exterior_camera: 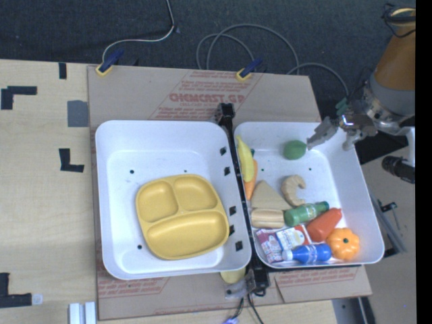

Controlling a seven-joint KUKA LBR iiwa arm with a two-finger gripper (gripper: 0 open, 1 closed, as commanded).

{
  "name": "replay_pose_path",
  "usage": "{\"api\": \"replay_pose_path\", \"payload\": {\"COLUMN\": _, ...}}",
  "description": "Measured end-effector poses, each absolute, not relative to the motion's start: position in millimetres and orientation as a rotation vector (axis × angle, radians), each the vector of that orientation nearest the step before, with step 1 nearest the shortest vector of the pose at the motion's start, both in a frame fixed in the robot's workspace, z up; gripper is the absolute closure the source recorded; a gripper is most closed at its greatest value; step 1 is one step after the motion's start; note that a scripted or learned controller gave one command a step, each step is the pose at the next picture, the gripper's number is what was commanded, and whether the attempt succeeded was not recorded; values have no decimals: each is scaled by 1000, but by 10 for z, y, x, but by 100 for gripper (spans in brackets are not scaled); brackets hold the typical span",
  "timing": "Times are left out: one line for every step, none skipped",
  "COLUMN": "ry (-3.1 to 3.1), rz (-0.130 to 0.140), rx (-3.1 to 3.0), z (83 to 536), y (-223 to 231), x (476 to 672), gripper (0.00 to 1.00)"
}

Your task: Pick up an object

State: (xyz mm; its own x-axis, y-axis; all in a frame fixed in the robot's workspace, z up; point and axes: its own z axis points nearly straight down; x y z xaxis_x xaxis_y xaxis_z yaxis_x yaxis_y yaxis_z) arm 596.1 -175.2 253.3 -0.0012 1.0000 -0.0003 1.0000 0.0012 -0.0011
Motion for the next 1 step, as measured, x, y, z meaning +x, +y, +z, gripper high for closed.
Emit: {"api": "replay_pose_path", "payload": {"ry": -2225, "rz": 4, "rx": -2213, "z": 1186, "y": -1463, "x": 6598, "gripper": 0}}
